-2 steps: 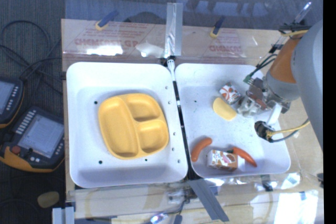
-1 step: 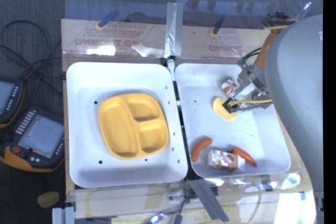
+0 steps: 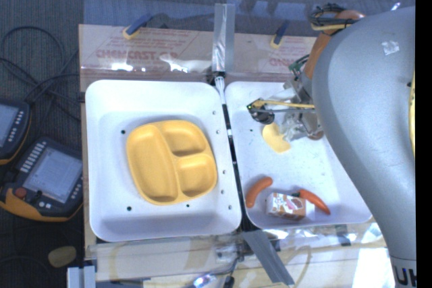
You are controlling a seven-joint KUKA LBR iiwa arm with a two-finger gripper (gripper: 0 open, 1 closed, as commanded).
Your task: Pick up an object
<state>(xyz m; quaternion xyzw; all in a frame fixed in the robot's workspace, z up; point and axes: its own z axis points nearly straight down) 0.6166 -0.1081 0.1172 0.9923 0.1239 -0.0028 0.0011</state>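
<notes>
Grey and bulky, the arm point(image 3: 368, 111) is reaching into the right bin point(image 3: 337, 175), and it is hiding much of the pincer point(image 3: 291, 119); whether the pincer is open, or holding anything, cannot be told. The left bin point(image 3: 101, 165), well away from the pincer, is carrying a yellow divided tray point(image 3: 172, 160).

A pale yellow piece point(image 3: 275, 138) is lying just below the pincer, seemingly touching it, and is the likeliest thing to lift. The risk, as I judge it, is that the pincer is sitting off-centre, so the piece may be slipping aside or being pushed against the bin floor.

Nearer the camera, apart from the pincer, a small carton point(image 3: 287, 206) is lying between two orange carrot-like pieces point(image 3: 258, 190), point(image 3: 314, 200). Nothing is crowding the yellow piece.
</notes>
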